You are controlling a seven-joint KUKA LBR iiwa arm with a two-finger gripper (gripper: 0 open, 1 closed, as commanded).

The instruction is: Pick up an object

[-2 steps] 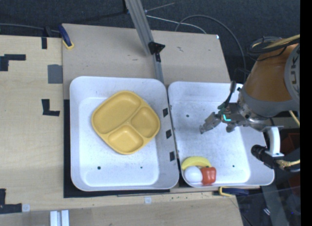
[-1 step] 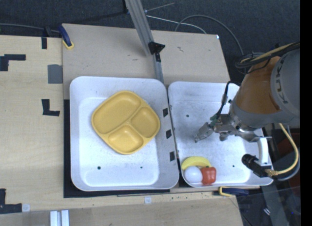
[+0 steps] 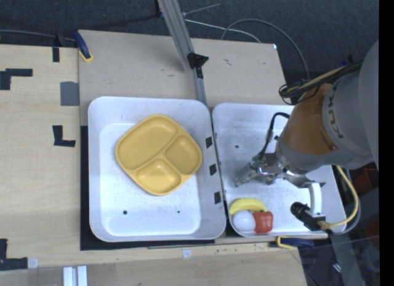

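Note:
My gripper point(image 3: 249, 175) hangs low over the middle of the right bin point(image 3: 246, 124), under the orange band of the arm. Near that bin's front edge lie a yellow banana-shaped piece point(image 3: 247, 204), a white ball point(image 3: 245, 220) and a small red object point(image 3: 264, 221), packed close together. The gripper is just behind and above this cluster, apart from it. A yellow three-compartment plate point(image 3: 159, 153) lies in the left bin point(image 3: 101, 155).
A black fitting with a white bracket point(image 3: 306, 212) sits at the right bin's front right. A grey metal pole point(image 3: 178, 26) slants across the bench behind the bins. Cables run behind the arm at the right.

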